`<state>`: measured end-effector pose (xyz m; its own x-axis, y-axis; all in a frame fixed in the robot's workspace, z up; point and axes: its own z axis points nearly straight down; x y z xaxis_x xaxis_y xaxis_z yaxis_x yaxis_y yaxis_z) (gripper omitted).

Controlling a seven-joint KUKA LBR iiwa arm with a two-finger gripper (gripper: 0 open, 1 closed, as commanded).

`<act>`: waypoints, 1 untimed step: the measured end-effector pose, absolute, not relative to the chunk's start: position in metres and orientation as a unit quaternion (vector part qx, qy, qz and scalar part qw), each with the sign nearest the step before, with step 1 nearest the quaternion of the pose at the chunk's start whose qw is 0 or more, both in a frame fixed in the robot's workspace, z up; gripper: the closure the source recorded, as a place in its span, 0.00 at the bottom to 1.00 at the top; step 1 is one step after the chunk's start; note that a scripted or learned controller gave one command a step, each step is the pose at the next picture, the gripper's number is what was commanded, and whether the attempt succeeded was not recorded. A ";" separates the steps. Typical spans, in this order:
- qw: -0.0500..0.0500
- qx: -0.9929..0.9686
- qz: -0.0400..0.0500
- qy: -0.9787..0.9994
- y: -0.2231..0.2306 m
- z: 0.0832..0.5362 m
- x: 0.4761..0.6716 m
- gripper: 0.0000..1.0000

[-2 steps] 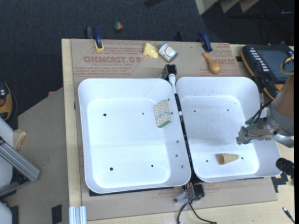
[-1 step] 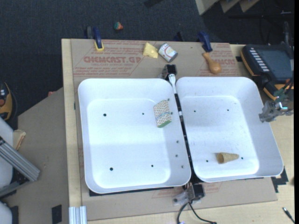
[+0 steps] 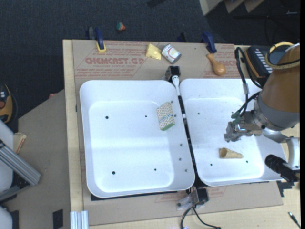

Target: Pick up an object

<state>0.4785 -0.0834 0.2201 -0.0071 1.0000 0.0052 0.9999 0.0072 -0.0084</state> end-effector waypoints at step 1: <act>-0.005 -0.705 -0.005 -0.709 -0.059 0.337 0.481 1.00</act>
<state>0.4811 -0.0593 0.3367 -0.0053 1.0000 -0.0005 0.9999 0.0053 0.0146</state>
